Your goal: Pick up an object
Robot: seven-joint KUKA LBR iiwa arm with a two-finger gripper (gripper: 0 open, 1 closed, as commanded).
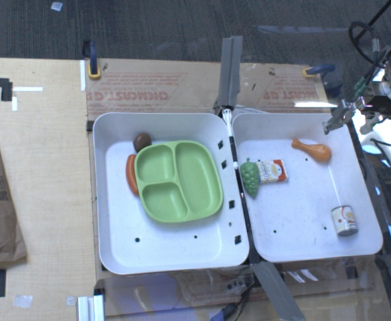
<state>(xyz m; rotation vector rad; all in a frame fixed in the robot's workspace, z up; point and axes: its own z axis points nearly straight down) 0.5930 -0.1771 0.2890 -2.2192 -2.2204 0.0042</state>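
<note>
The right bin (356,179) holds 4 loose things, any of which would serve. Nearest the arm's side is an orange toy drumstick (313,150), lying flat on the upper part of the floor with its long axis running left to right and dipping slightly, thin end toward the left, fat end toward the right. Below it, near the bin's lower right corner, a small white can (343,221) lies on its side. Against the left wall, a green bumpy toy (250,178) touches a small white packet (272,171) with red and green print.

The gripper (339,117) sits at the upper right corner of this bin, over the rim, reaching in from the right. It is small and partly lost among cables, so I cannot tell how it is set. Nothing is seen in it.

The drumstick lies just down and to the left of the gripper, the closest candidate; I judge a grasp would best close across its narrow width, at right angles to its length.

In the left bin (108,199) a green 3-part plate (179,180) rests beside an orange carrot (131,174) and a brown lump (142,141).
</note>
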